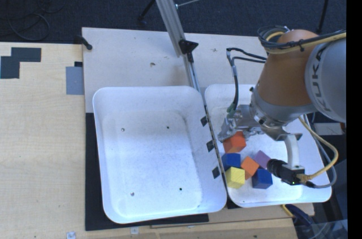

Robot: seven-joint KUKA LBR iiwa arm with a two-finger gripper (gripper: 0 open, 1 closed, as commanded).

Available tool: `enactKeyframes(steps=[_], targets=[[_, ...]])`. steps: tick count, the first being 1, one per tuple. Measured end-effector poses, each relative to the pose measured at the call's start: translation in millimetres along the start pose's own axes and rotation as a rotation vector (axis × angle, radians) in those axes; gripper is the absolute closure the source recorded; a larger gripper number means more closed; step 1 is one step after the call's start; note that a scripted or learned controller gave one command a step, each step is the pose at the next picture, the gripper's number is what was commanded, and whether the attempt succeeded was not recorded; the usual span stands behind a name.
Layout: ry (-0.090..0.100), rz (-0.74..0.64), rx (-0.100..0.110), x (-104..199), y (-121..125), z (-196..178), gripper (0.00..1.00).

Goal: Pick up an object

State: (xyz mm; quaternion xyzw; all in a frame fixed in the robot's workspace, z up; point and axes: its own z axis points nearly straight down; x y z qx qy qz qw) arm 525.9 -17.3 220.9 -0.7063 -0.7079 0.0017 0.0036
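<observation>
Camera view looks down on 2 white bins on the table (45, 119); my wrist covers much of the right bin (322, 190), and whether my hand (231, 129) is wide or narrow I cannot tell. An orange-red block (235, 142) sits just below it, touching or nearly so. Nearby cluster 2 blue blocks (231, 160), a yellow block (236, 177), an orange block (249, 165) and a purple block (261, 158).

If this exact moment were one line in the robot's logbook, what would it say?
gripper over right white bin | orange-red block just beneath it | grasp unconfirmed | blue, orange, yellow, purple blocks clustered nearby
</observation>
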Motion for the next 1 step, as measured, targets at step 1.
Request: enactKeyframes(steps=[1], targets=[[0.000, -0.005, -0.009, 75.6, 65.6, -24.8, 1.00]])
